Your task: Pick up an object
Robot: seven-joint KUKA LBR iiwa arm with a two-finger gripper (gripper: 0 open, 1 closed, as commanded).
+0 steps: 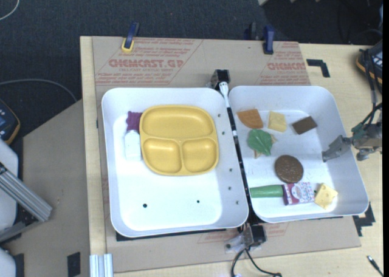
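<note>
Best bet the brown round cookie [289, 168], low in the right bin [346, 121] near the tool [336, 149]: light, stiff, flat, likely crumbly, so pinch across the rim; cannot tell the tool's state

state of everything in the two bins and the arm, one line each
yellow divided plate: upright in the left bin, compartments bare
purple item: lying at the plate's left edge
white item: lying below the purple one
round brown patty: flat in the right bin
green leafy piece: lying loose
green stick: lying on its side
end effector: at the right bin's right side, holding nothing visible
</note>
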